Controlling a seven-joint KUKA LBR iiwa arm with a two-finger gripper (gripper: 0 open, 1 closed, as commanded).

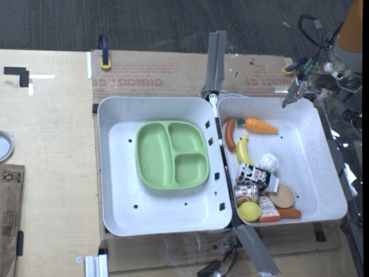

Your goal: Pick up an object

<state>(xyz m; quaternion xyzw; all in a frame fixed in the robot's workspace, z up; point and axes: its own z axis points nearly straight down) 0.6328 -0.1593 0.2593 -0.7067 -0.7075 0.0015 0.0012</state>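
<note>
Dark carpet lies behind a pale wooden bench (46,154) that bears two white bins side by side. At the upper right the gripper (297,91) hangs over the far rim of the right bin (311,154), holding nothing; whether it is open or closed cannot be told at this size. Below and left of it lie an orange carrot (261,126), a red sausage (230,133) and a banana (243,149). Further below sit a crumpled white object (268,162), a black-and-white carton (255,175), a yellow lemon (249,211) and a tan round piece (282,197). Well to its left, the left bin (115,172) holds a green divided plate (172,154).
</note>
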